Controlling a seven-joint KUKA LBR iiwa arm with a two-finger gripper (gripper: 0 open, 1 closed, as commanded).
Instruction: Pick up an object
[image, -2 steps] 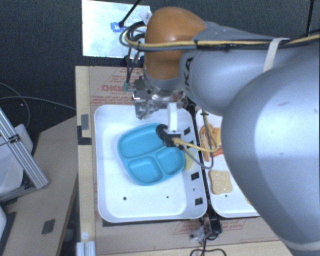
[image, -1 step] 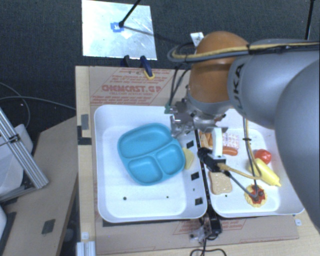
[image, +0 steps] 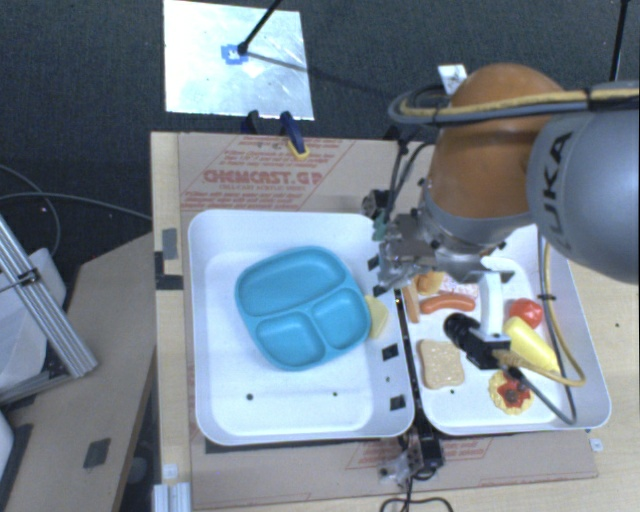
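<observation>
My gripper (image: 393, 262) hangs low over the divider between the two bins, at the top left corner of the right bin (image: 590, 400). Just below and right of it lie a small orange piece (image: 432, 282), a thin orange stick (image: 410, 304) and a toy sausage (image: 448, 303). Further down the right bin are a slice of toast (image: 440, 364), a red tomato (image: 528, 312) and a small pizza-like piece (image: 511, 394). A pale yellow item (image: 379, 317) rests against the right wall of the left bin. The arm's body hides the fingers.
A blue divided plate (image: 302, 307) lies in the middle of the left bin (image: 230, 400). A cardboard sheet (image: 260, 175) sits under both bins, with a shiny metal sheet (image: 235, 60) behind it. An aluminium frame (image: 35, 310) stands at the far left.
</observation>
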